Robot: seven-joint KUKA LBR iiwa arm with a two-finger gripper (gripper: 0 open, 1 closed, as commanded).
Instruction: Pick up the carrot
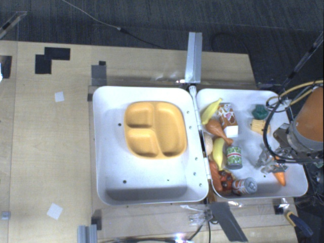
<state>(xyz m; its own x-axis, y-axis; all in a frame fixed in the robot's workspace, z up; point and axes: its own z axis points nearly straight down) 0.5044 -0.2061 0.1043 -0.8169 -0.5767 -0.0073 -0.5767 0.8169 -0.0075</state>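
The carrot (280, 177) lies in the right bin (298, 190), toward its 4 o'clock corner; just a short orange stub of it shows, the rest hidden under the metal of the gripper (269, 162), which hangs just above it at about 10 o'clock from the stub. Whether the gripper has hold of the carrot cannot be told: its lower end is a blur of grey parts and black cables. The arm (309, 123) is cut off at the frame's right edge.

Along the bin's 9 o'clock wall the things crowd together: a banana (210, 110) at the top, a brown bottle with a white cap (228, 119), a drumstick-shaped brown piece (216, 128), a second yellow banana (218, 152), a small green-labelled can (234, 157), and a silver can (246, 186) lying on its side beside some red and dark items too tangled to name. At 1 o'clock sit a dark green object (260, 111) and a pale yellow one (258, 126), both partly behind cable.

The left bin (109, 151) holds a yellow divided plate (153, 129).
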